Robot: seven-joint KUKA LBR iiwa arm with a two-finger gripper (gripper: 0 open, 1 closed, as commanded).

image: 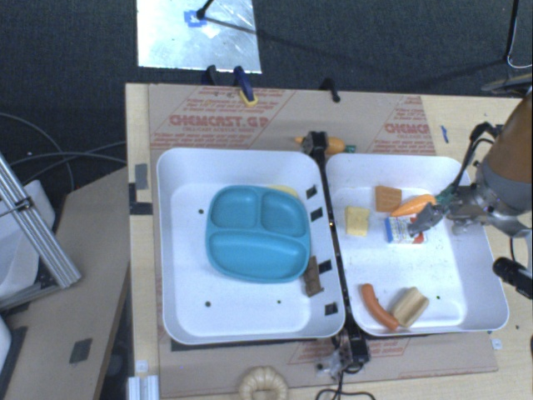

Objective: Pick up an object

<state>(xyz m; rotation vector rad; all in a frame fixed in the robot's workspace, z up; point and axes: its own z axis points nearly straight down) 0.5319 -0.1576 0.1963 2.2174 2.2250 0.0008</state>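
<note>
The right bin (483,302) holds several small items. A yellow block (356,221) and a tan square piece (387,198) lie near its back left. An orange carrot-like piece (412,205) rests beside a blue and white packet (401,230). Near the front lie a reddish sausage (379,307) and a beige bread-like chunk (410,305). My gripper (430,216) reaches in from the right and hangs low over the right end of the packet, just below the carrot piece. It partly covers the packet.
The left bin (179,307) carries a blue divided plate (256,232), with a yellow bit (285,190) at its far rim and a small brown object (313,278) at its front right. Black clips (318,215) line the divide between the bins.
</note>
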